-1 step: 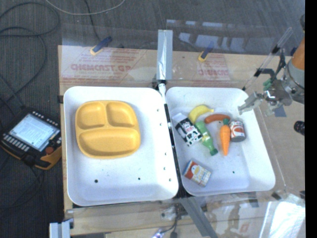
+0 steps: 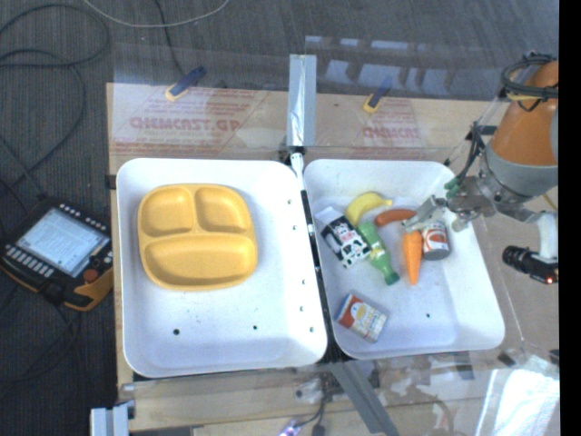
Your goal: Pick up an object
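The right bin (image 2: 472,321) holds several small objects. My gripper (image 2: 439,218) hangs over its far right part, just above a small can (image 2: 437,242) and the top of an orange carrot (image 2: 413,256). It is open, with nothing held between the fingers. A red sausage (image 2: 392,216) and a yellow banana (image 2: 367,205) lie just left of it. Further left are a green bottle (image 2: 379,253) and a black-and-white carton (image 2: 344,241). A small orange-and-white box (image 2: 361,317) lies near the front.
The left bin (image 2: 218,334) holds a yellow divided tray (image 2: 197,235). A raised divider (image 2: 313,252) separates the two bins. A teach pendant (image 2: 59,252) lies on the floor at the left. The arm's orange band (image 2: 526,134) is at the right edge.
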Action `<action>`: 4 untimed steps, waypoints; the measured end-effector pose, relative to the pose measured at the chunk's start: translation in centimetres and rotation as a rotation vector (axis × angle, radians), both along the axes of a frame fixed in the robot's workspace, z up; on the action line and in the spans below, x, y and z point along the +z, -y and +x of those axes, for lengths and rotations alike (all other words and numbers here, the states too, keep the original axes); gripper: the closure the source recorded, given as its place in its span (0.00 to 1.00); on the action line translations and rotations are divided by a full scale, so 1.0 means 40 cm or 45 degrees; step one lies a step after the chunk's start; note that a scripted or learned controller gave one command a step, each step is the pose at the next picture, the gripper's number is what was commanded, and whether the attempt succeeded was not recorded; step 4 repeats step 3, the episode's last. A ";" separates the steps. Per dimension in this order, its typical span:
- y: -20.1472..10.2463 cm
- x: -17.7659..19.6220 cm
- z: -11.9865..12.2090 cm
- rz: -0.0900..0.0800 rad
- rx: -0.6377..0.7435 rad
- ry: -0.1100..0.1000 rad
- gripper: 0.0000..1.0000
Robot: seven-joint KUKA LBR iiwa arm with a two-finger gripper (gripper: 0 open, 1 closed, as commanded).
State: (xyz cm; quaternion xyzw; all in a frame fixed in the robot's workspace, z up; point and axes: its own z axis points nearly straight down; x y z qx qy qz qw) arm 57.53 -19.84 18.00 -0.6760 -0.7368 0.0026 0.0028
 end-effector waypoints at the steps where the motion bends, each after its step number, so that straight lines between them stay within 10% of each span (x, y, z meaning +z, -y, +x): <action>1: 0.041 -0.211 0.032 0.007 0.115 0.009 0.00; 2: 0.038 -0.197 0.032 0.011 0.115 0.002 1.00; 3: -0.029 0.055 0.035 0.001 0.190 0.010 1.00; 4: -0.029 0.055 0.035 0.001 0.190 0.010 1.00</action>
